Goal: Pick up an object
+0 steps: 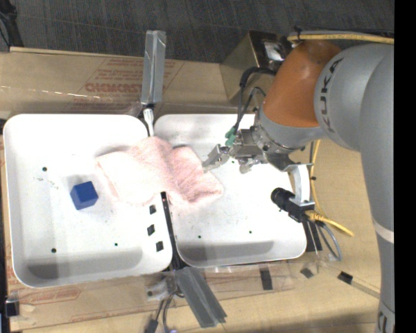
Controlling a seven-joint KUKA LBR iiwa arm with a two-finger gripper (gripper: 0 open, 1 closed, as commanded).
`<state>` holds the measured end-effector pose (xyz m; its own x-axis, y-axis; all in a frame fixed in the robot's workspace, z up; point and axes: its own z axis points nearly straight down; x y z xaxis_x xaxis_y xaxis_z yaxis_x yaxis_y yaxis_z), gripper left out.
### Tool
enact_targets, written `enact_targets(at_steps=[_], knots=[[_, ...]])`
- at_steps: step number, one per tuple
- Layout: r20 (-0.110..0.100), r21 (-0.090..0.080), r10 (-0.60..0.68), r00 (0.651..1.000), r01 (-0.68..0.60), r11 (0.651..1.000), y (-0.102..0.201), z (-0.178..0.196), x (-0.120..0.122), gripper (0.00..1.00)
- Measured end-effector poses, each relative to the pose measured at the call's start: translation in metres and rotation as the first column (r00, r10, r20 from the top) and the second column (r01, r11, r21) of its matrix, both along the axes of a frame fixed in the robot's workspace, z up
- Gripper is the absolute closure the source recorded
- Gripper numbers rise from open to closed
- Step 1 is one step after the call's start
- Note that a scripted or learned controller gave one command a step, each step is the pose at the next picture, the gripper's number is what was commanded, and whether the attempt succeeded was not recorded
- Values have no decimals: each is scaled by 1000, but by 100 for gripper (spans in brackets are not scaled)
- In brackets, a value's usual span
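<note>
- Near the front, the left bin (28, 255) holds a blue cube (84, 194) on its floor, well apart from the gripper.
- A pink cloth (156, 171) lies draped over the divide between the left bin and the right bin (256, 245).
- The gripper (218, 157) hangs over the right bin just beside the cloth's right edge; whether its claw is wide or narrow cannot be told.
- The grey arm (353, 96) bears the letters "KUKA".
- Farthest, cardboard (69, 82) shows faint red print, unreadable.
</note>
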<state>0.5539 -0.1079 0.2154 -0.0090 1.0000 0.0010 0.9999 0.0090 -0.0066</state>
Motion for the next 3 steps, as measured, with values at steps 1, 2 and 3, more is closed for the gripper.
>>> enact_targets(at_steps=[1, 2, 3], knots=[[2, -1, 39, 999, -39, 999, 9, -122, 13, 0], [6, -1, 186, 983, -186, 983, 1, -123, 41, 0], [6, -3, -8, 1000, 8, 1000, -53, -123, 55, 0]])
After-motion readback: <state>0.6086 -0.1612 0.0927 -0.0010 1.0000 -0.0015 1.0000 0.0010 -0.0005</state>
